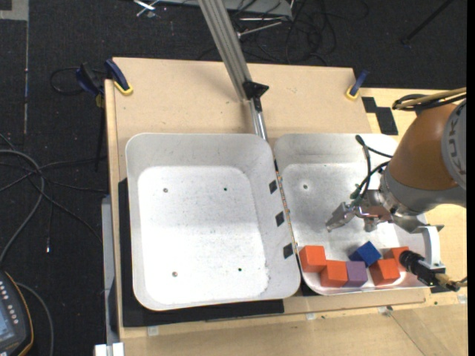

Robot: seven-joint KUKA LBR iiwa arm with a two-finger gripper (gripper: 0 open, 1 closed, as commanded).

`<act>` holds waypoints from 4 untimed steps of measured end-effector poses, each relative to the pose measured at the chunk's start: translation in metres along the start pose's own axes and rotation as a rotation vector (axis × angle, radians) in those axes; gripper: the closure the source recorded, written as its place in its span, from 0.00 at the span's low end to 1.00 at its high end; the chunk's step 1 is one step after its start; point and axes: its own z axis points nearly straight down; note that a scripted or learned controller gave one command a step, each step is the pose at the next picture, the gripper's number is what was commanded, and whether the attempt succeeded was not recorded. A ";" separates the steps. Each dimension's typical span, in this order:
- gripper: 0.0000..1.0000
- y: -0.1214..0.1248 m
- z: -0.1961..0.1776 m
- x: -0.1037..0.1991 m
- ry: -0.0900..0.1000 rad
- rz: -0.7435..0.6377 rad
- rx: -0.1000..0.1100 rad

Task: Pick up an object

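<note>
blocks [349,265]: sitting bunched along the right bin's [315,162] table-front edge
tool [355,215]: hovering above them, can't tell its opening, gripping nothing
step: reaching; next needs lowering onto one block

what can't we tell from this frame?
- Gripper open or shut: blurred and too small in the camera view.
- Orange block by the right bin's rim: partly hidden by a black part of the arm.
- Purple block's full shape: the blue block overlaps it.

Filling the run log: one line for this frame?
stage: approach | tool: over right bin, nothing seen held | blocks: orange, blue, purple along near wall | left bin: untouched
</note>
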 end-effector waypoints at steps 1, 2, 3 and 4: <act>0.00 -0.012 -0.173 0.060 -0.001 -0.010 -0.012; 0.00 -0.028 -0.069 0.014 0.000 0.001 0.006; 0.00 -0.028 -0.114 0.075 0.001 -0.012 -0.008; 0.00 0.030 -0.188 0.055 -0.004 -0.008 -0.014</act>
